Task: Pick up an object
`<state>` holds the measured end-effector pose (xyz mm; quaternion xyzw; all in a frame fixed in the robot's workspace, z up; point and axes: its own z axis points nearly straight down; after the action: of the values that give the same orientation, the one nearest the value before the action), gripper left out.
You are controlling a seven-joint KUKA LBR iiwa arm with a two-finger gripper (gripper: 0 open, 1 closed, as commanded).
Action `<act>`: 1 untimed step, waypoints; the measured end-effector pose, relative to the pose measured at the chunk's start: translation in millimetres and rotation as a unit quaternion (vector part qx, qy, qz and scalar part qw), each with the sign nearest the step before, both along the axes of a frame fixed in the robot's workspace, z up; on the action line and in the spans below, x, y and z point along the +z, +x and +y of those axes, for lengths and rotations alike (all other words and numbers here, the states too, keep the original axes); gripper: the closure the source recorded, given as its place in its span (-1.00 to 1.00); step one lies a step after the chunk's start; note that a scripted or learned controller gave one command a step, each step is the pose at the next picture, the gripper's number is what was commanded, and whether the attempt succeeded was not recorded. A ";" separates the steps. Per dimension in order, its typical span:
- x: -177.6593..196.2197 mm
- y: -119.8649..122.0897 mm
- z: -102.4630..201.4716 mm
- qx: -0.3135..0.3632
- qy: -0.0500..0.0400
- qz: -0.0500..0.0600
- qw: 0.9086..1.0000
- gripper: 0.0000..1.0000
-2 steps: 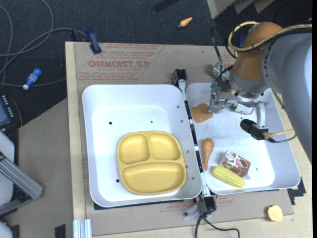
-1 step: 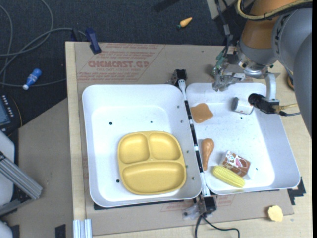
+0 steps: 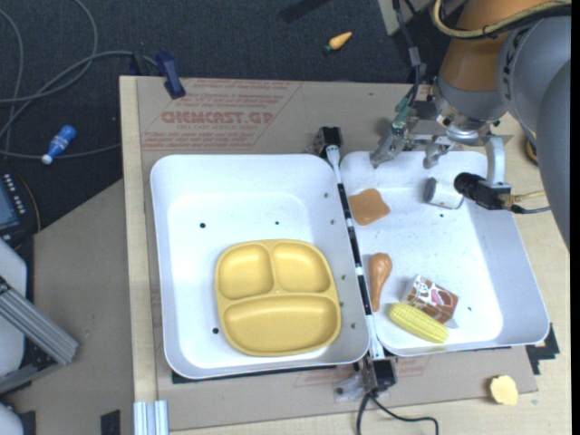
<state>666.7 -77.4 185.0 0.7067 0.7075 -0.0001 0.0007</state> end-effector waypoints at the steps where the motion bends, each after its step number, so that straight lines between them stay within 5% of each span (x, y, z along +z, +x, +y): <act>1: -106.6 -104.9 -38.6 -0.004 0.002 0.008 1.000 -1.00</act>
<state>561.8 -116.1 78.4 0.7096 0.7045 -0.0045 -0.0065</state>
